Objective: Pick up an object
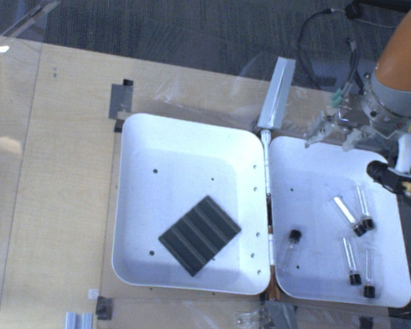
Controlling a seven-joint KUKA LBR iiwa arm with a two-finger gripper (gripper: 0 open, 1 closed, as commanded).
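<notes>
A pale wooden tabletop (49,179) carries two shallow white bins side by side: the left bin (133,189) mid-tabletop, the right bin (390,288) touching it, near the right edge.

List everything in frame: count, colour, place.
ridged pad: 1, dark grey, left bin, lying flat at a diagonal near the front.
vials: 5, clear with black caps, right bin; one near its left wall, two crossing mid-right, two near the front right corner.
bins: 2, white, side by side on the bench; left bin, right bin.
metal bar: 1, grey, behind the seam between the bins.
bench: 1, light wood.
arm: 1, grey with orange band, top right.
gripper: 1, over the right bin's back edge.
</notes>
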